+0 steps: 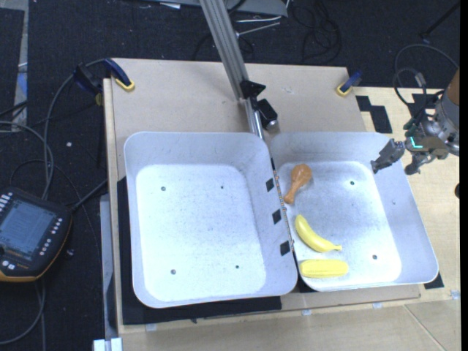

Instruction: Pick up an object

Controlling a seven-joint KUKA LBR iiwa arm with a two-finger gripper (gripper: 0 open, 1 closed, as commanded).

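The right bin [395,218] holds three objects along its left side. An orange-brown drumstick-shaped toy [296,180] lies near the top left. Below it rests a yellow banana [315,236], and a short yellow block-like piece [323,269] lies near the bin's front edge. My gripper [399,157] hovers at the bin's upper right rim, well to the right of all three objects. Its two dark fingers are spread apart with nothing between them.
The left bin [142,196] sits beside the right one, with dark clips along their shared edge [278,214]. A slanted metal rail [230,50] rises behind the bins. A teach pendant [25,232] lies off the bench at the left.
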